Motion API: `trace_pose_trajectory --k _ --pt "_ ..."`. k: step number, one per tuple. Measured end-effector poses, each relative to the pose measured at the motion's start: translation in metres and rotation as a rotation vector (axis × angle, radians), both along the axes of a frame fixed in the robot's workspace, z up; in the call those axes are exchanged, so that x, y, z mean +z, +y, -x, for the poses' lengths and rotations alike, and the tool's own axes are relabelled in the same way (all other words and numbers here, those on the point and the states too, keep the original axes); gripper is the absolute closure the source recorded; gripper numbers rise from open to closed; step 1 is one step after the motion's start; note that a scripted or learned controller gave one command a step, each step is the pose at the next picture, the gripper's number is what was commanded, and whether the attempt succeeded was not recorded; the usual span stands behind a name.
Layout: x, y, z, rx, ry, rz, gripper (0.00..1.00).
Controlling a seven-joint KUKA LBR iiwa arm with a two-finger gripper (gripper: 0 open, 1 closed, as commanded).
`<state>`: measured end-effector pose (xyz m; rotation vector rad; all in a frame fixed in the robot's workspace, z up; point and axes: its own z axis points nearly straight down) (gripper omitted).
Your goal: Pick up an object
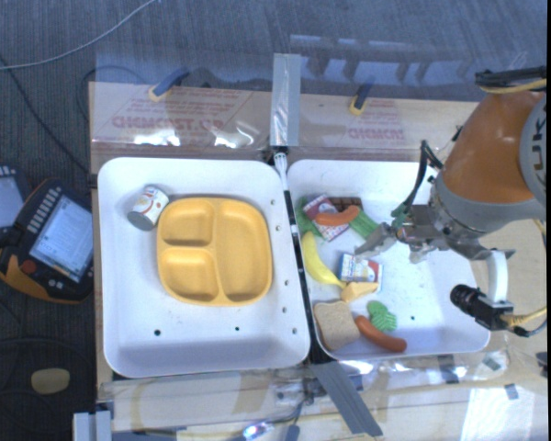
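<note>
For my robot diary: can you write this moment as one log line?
task: pick object | end effector: over right bin, near small carton | holding: nothing seen | left bin: yellow tray, can

Two bins sit side by side. The left bin (119, 338) has a divided tray (216, 249) in the middle and a small can (147, 207) just off its far-left corner. The right bin (441, 343) is more crowded: banana (317, 263) along the left wall, small carton (359, 269) right of it, bread slice (334, 323) and sausage (380, 334) at the near edge. Arm (496, 168) comes in from the right.
</note>
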<state>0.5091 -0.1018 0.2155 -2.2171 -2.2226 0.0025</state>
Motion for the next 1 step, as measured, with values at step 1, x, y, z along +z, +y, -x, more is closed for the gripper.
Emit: trace_pose_trajectory --k 1 --pt "-0.0326 0.0126 -0.0363 0.199 0.000 -0.001 0.00"
